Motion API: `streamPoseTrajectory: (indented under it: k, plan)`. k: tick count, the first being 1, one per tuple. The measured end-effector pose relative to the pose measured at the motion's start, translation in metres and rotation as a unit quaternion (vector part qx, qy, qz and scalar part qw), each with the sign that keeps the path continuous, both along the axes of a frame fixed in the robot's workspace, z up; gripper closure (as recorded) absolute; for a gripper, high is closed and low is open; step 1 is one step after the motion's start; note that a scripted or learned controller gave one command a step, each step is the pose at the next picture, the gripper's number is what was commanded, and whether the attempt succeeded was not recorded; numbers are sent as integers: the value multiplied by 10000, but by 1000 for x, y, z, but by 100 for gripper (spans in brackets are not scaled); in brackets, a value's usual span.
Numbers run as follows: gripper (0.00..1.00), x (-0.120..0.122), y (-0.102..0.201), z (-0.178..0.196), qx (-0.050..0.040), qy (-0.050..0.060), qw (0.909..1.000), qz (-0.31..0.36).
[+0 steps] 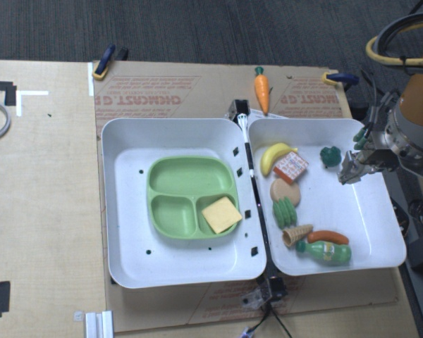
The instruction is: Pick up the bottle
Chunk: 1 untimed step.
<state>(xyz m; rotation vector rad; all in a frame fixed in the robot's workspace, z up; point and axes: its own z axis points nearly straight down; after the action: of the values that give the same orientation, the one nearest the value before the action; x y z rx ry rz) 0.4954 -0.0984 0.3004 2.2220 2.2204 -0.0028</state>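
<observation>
One bottle [326, 251] against bin rim [381, 263]

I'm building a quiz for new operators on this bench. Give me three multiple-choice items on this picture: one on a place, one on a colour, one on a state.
1. Where does the bottle lie?
A. near corner of the right bin
B. on the green tray
C. outside both bins

2. What colour is the block on the tray?
A. red
B. yellow
C. blue

3. How does the bottle stand to the pincer?
A. gripped between its fingers
B. lying on its side, apart from it
C. upright right under it

Answers:
1 A, it lies by the right bin's near wall, beside the cone.
2 B, the block in the tray's right compartment is yellow.
3 B, the bottle lies flat on the bin floor while the pincer hangs farther back by the bin's right edge.
</observation>
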Motion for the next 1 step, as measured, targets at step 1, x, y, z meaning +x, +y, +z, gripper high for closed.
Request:
streamPoseTrajectory:
  k: [1]
  plan:
    - [100,-10,59,-59,5,3,9998,178]
